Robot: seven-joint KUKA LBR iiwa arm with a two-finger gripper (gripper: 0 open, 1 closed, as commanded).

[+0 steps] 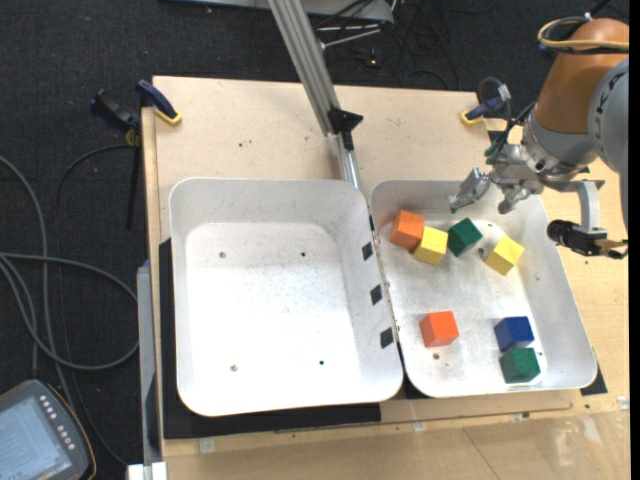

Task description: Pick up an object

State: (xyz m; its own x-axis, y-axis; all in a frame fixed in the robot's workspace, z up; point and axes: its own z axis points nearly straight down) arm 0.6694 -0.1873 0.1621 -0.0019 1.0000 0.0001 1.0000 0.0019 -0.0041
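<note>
Nearest the camera, along the front wall of the right bin (pixel 560 298), sit a green block (pixel 519 365) and a blue block (pixel 513 331), touching each other and close to the rim, so a finger dropped on their near side would, I judge, meet the wall. Just left of them an orange-red block (pixel 438 328) lies alone on open floor with room on every side; that looks the easiest pick. Farther back, four blocks bunch in a row: an orange block (pixel 407 228) and a yellow block (pixel 431 245) touching, a dark green block (pixel 464 236) just beside them, and a second yellow block (pixel 502 254) near it on the right. Their closeness leaves little gap for fingers between them. My hand (pixel 492 192) hangs above the bin's far edge, beyond that row, its two fingers spread apart with nothing between them, so nothing is picked yet. To the left, the left bin (pixel 185 268) takes up the rest of the tabletop (pixel 250 128), and an upright pole (pixel 305 53) rises behind the divide.
</note>
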